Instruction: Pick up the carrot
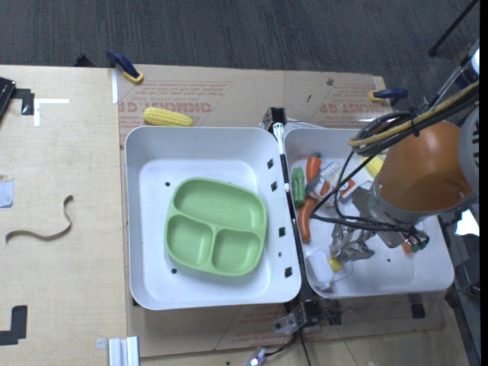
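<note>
Seen from above, a grey arm with an orange band reaches into the right white bin [427, 277]. Its metal gripper [345, 252] hangs low over the bin floor; whether it grips anything cannot be told. The orange carrot [306, 218] lies along the bin's left wall, beside a green vegetable [297, 184]. The left white bin [145, 204] holds a green divided plate [216, 226].

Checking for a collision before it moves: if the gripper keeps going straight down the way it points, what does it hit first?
Most likely the white floor of the right bin, beside a small yellow piece. The gripper hangs near it; depth is unclear. The carrot lies off to the side.
</note>
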Motion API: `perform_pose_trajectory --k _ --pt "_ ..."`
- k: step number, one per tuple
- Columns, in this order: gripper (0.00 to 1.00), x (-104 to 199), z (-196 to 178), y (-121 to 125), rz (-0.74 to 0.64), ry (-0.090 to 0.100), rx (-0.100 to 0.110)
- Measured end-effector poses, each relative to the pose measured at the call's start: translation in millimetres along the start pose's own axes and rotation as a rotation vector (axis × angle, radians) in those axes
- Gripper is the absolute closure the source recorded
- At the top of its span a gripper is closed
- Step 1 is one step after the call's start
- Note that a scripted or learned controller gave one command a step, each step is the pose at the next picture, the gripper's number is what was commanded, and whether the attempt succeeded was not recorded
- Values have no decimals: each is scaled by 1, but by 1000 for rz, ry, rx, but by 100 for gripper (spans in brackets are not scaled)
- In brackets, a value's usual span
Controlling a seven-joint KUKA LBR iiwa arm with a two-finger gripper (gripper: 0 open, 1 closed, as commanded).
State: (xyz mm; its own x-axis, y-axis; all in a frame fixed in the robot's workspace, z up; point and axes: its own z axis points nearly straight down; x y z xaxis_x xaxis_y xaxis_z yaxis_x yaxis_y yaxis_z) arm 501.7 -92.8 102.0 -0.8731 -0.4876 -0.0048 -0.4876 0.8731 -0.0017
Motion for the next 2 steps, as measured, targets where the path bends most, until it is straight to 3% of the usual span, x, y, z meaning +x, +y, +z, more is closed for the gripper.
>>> perform_pose_trajectory --k 1,2 --pt "100 2 9 -9 -256 -2 1" --pt "100 31 10 -18 -407 2 -4"
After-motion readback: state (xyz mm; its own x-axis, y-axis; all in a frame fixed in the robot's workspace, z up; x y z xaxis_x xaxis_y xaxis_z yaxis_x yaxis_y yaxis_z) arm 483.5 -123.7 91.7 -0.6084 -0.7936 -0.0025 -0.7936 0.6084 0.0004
